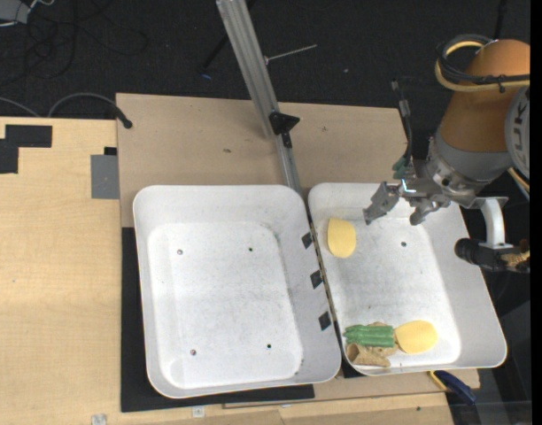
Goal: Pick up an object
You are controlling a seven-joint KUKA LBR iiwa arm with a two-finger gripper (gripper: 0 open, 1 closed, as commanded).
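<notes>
1. Hovering over the back of the right bin (470, 321), our gripper (399, 209) hangs with its fingers spread apart and nothing between them.
2. We see a yellow piece (341, 237) lying just beside it, near the bin's left wall, apart from the other objects, so we judge it the easiest pick.
3. We note a green toy (370, 334), a tan scrap (369, 355) and a second yellow piece (416, 336) crowding the front edge, which we judge harder to grasp cleanly.

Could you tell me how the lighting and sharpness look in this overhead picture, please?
Camera view: the bins are evenly and brightly lit, without harsh glare; the floor behind the bench is nearly black; the tool casts only a faint shadow; the yellow piece looks slightly soft, its edges unsharp.
</notes>
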